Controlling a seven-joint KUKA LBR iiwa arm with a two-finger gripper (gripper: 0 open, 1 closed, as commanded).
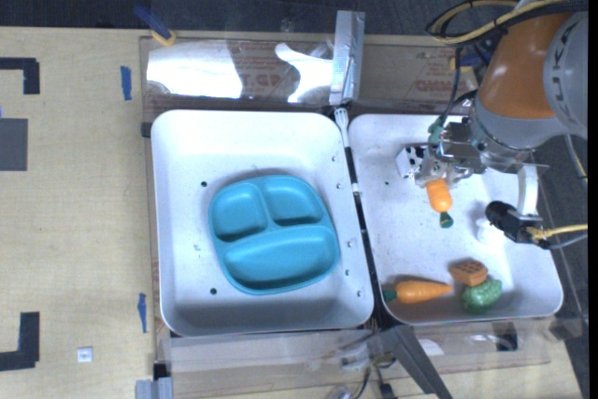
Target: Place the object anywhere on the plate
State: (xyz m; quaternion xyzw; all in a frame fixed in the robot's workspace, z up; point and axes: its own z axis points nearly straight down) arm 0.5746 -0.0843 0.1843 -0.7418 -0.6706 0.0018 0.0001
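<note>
A blue three-compartment plate (273,234) lies in the middle of the left bin (177,154). My gripper (436,173) hangs over the upper middle of the right bin (383,145), to the right of the plate. A small orange carrot (437,195) with a green tip points down and right from between its fingers. The gripper is shut on the carrot's upper end.
Along the right bin's front edge lie a larger carrot (422,291), a brown cookie-like piece (469,272) and a green leafy piece (482,293). The ridge between the two bins (355,201) separates the gripper from the plate. A black fitting on a cable (502,218) hangs from the arm.
</note>
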